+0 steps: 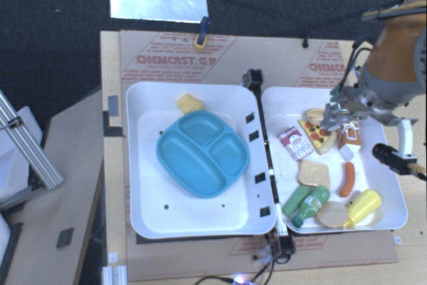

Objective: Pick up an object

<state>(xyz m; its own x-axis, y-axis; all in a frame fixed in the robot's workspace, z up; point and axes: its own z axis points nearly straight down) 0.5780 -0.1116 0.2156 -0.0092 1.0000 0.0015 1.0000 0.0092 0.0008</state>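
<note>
Arm (393, 57) lowers its hand (333, 118) into the right bin (397, 210) of toy food.

The left bin (147, 210) carries a blue tray (202, 153) and a yellow piece (189, 103). The hand sits over the pizza slice (317, 135) — whether open or closed cannot be told. A clean pick likely means centring on one item — clear of the neighbouring red packet (291, 142).

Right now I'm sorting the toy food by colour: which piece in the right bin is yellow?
The yellow bottle, lying at the right bin's near right corner. Beside it the cookie is tan and the sausage orange-red.
</note>
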